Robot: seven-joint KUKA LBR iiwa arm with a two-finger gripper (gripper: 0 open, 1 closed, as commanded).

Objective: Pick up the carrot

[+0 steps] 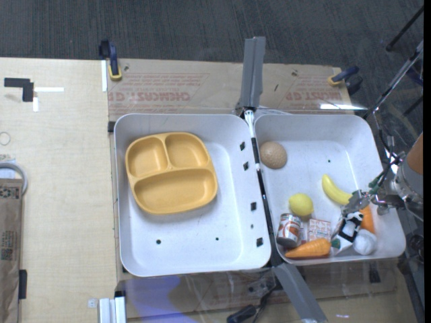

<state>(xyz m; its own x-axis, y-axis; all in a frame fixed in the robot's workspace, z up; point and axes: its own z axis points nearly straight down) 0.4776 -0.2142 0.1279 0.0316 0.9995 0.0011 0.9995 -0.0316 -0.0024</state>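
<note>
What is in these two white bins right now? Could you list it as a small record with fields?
left bin: a yellow divided plate
right bin: brown ball, banana, lemon, small can, carrot
carrot position: lying flat by the near wall, beside the can
end effector: low at the right bin's right side, apart from the carrot
carrot held: no

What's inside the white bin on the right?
In the right bin: a brown ball, lemon, banana, can, carrot and small packets. The pincer hides part of the pile.
</note>
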